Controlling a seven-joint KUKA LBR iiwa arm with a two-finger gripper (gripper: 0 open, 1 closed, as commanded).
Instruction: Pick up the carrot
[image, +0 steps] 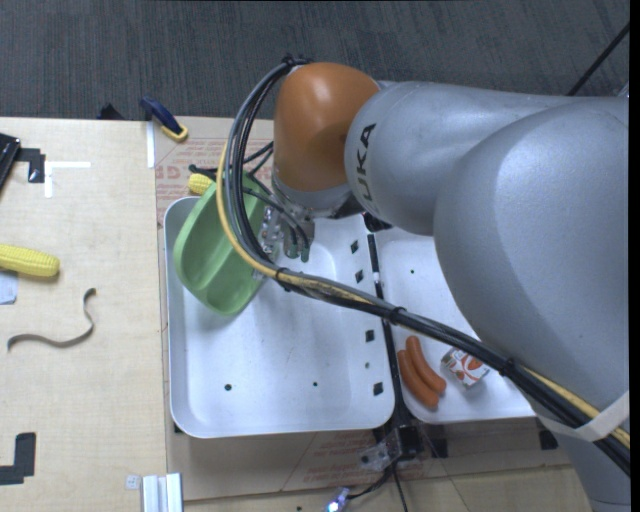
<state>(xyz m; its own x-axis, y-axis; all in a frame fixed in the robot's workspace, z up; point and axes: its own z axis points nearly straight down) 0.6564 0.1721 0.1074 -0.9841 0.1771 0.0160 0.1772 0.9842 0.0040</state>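
Note:
The carrot (421, 373), a long orange piece, lies at the near left edge of the right bin (500, 405), close to the divider between the bins. My gripper (287, 240) hangs below the orange wrist band over the far part of the left bin (290, 400). It sits right beside a green bowl (218, 258), well away from the carrot. Cables and the wrist cover much of the gripper.
The green bowl leans in the left bin's far left corner. A small red and white carton (466, 368) lies just right of the carrot. A yellow item (200, 183) peeks out behind the bowl. On the bench at left lie a corn cob (30, 262) and a curved strap (60, 333).

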